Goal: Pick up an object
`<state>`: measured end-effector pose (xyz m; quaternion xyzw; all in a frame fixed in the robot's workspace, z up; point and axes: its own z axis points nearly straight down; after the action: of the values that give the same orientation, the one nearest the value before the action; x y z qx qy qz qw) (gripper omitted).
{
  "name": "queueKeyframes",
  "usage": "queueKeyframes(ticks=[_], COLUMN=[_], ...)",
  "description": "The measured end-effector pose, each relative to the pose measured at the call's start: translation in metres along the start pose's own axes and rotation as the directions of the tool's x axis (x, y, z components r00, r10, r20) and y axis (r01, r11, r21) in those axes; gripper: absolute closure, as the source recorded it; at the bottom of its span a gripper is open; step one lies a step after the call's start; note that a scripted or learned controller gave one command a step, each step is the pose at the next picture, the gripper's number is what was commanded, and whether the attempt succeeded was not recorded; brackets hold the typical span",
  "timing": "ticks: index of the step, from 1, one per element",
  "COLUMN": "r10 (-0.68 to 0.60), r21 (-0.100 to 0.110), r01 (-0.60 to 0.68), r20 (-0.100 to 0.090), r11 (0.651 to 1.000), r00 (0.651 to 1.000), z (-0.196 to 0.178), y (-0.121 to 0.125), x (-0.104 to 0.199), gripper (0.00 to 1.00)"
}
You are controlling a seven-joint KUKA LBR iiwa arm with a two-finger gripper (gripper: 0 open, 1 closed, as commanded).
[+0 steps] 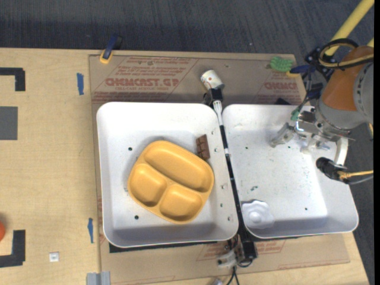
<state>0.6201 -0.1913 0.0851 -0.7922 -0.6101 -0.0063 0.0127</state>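
Camera view: one yellow tray [171, 181], one brown block [202, 147], one white lump [257, 212]; pincer [292, 134] spread, empty.

Gripper [284, 134] sits over the upper part of the right bin [338, 215], the grey arm [350, 100] entering from the right edge. One metal finger [279, 138] points down-left, its tip near the bin floor; nothing visible at it. White lump [256, 212] lies below and left of the finger, near that bin's lower left corner. Yellow divided tray [171, 181] lies well left of the finger, in the left bin [113, 159], with a small brown piece [202, 146] at its upper right edge.
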Motion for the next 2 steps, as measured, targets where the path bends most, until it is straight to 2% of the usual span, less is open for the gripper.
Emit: queueKeyframes(ticks=[1, 2], r10=[-0.002, -0.002], r21=[-0.01, -0.012], r01=[0.002, 0.002], r20=[0.013, 0.026], r11=[1.0, 1.0], r00=[1.0, 1.0], z=[-0.011, -0.066], y=[0.001, -0.026], x=[-0.004, -0.029], gripper=[1.0, 1.0])
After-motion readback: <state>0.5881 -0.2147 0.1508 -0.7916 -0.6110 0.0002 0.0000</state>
